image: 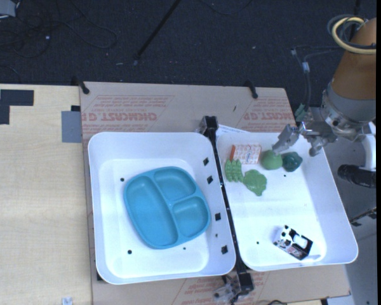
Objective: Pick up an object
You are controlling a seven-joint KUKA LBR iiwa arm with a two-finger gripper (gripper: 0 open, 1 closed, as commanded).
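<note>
Pincer (301,143) hangs w/ fingers apart over right bin (317,234), nothing between them. Just below: dark green toy (292,162) beside light green ball (271,160). Blue tray (167,205) in left bin (108,170).

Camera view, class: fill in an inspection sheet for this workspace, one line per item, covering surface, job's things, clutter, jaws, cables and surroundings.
Surface: cardboard sheet on a pale wooden bench, bearing two white bins side by side.
Job's things: right bin holds a pale green round piece, a dark teal piece, a green leafy piece, a ridged green piece, an orange-and-white box and a black-and-white object.
Clutter: blue divided tray in the left bin.
Jaws: gripper open, poised above the teal piece, holding nothing.
Cables: black cables on the dark floor; yellow loop by the arm.
Surroundings: dark floor behind the bench.
</note>
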